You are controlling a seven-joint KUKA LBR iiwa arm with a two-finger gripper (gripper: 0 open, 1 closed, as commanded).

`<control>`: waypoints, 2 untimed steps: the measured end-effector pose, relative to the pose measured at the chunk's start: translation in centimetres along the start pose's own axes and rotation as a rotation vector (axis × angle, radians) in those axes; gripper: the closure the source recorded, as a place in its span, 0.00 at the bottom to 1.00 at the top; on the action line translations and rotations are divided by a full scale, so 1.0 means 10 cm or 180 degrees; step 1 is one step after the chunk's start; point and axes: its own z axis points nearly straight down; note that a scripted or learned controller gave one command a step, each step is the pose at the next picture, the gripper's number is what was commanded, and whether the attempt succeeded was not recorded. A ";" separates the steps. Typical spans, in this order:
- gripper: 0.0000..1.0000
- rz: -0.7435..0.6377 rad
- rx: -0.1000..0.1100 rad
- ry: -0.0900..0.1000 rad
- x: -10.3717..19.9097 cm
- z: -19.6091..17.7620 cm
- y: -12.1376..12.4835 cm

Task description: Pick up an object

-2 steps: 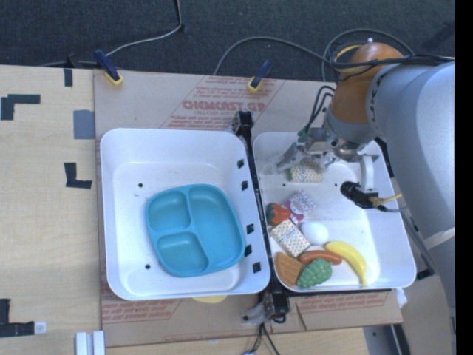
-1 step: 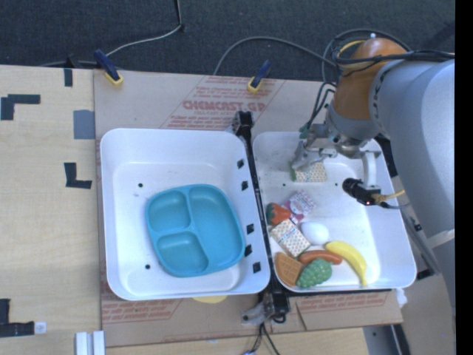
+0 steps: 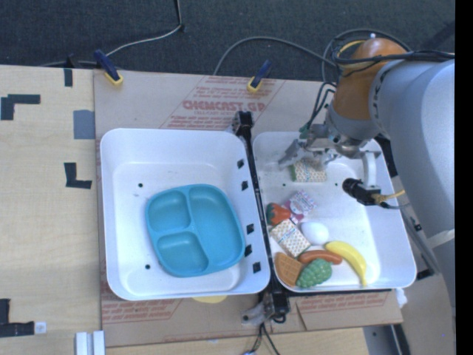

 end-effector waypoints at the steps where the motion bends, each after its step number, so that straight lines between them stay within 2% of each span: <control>1: 0.00 -0.0002 0.0008 0.0001 -0.10 0.16 0.04; 2: 1.00 -0.0006 -0.0014 -0.0012 -0.11 0.04 0.05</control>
